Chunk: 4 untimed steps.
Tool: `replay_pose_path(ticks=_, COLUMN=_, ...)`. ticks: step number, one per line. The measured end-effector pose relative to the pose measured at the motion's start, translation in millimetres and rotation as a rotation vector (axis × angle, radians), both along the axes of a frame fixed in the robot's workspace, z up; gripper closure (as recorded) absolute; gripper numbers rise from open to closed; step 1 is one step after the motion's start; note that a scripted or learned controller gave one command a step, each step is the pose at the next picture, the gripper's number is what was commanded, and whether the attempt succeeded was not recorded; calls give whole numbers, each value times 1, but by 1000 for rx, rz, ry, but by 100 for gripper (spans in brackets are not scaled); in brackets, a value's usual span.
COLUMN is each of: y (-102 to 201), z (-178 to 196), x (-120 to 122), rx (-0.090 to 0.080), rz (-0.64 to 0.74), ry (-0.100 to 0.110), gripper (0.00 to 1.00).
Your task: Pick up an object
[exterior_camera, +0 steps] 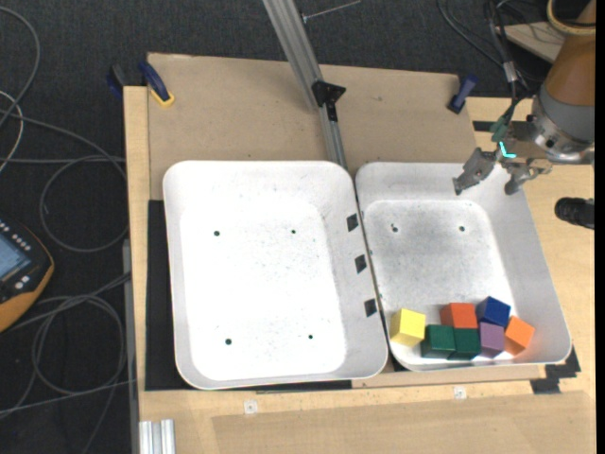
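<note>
Nearest the camera, a cluster of small coloured blocks sits packed against the front rim of the right bin [529, 253], toward its right corner. Yellow block [409, 325] lies at the left end of the group, slightly apart from the rest. Two green blocks [450, 340] sit side by side just right of it, touching each other. Red-orange block [461, 315] stands just behind the greens. Blue block [493, 309] is beside the red-orange one, on its right. Purple block [492, 336] lies in front of the blue one, touching the right green block. Orange block [519, 332] is at the far right end, tilted against the bin's sloped wall. All look like plain matte cubes of similar size; edges crisp, faces unmarked.

Left bin [189, 197]: white floor with faint dark speckling and four small dark dots.

Tool [492, 174] hangs over the far right corner of the right bin, well apart from the blocks. Its two fingers are spread wide with nothing between them. Grey arm [567, 102] enters from the right.

Both bins rest on a tan board surface [236, 102].
</note>
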<state>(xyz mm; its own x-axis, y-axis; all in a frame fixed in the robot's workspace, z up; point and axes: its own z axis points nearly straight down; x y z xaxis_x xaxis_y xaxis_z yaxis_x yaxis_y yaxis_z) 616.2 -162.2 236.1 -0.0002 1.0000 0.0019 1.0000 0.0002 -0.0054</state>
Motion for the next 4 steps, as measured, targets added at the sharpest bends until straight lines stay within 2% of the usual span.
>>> replay_pose_path(ticks=1, y=0, z=3, x=1, rx=-1, rz=1, ry=-4, gripper=0)
replay_pose_path(ticks=3, y=-6, z=-119, x=9, rx=0, rz=0, ry=2, gripper=0)
replay_pose_path(ticks=4, y=-5, z=-138, x=9, rx=-1, rz=0, ry=-1, gripper=0)
